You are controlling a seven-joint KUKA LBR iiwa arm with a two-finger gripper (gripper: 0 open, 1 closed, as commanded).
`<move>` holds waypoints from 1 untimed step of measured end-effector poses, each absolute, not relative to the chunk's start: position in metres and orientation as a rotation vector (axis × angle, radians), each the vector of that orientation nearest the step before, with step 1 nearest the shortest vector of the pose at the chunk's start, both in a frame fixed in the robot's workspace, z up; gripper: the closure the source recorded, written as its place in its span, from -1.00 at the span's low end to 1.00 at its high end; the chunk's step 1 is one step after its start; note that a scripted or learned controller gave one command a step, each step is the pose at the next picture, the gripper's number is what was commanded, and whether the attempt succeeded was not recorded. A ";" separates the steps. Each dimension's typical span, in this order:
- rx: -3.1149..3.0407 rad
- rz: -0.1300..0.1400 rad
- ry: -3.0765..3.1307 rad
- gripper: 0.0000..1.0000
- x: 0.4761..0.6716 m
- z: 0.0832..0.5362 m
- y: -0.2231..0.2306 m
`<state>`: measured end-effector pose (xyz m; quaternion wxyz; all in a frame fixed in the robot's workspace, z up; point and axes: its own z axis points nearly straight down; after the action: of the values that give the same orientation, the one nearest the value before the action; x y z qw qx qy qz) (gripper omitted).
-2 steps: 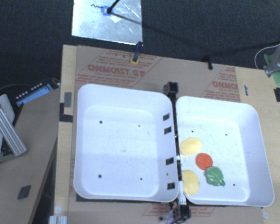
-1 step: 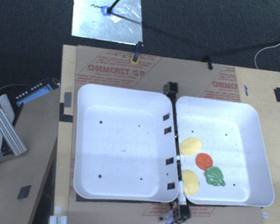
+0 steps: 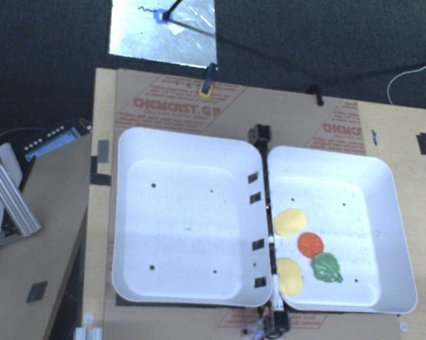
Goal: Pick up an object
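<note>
Pre-grasp stage, judged: four candidates clustered near-left in right bin [image 3: 387, 218] — yellow piece [image 3: 290, 222], orange-red disc [image 3: 310, 244], green lump [image 3: 327, 267], second yellow piece [image 3: 290, 276]; gripper state undeterminable; next, descent onto one.

Both bins [image 3: 191, 164] are plain white; inside sit two yellow pieces [image 3: 290, 222], an orange-red disc [image 3: 310, 244], and a green lump [image 3: 327, 268].
</note>
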<state>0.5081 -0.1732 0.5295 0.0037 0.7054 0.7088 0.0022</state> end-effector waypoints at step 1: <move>2.222 -0.010 2.238 1.00 0.518 0.364 -0.136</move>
<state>0.5181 -0.1358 0.3640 -0.0060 0.7046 0.7096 -0.0031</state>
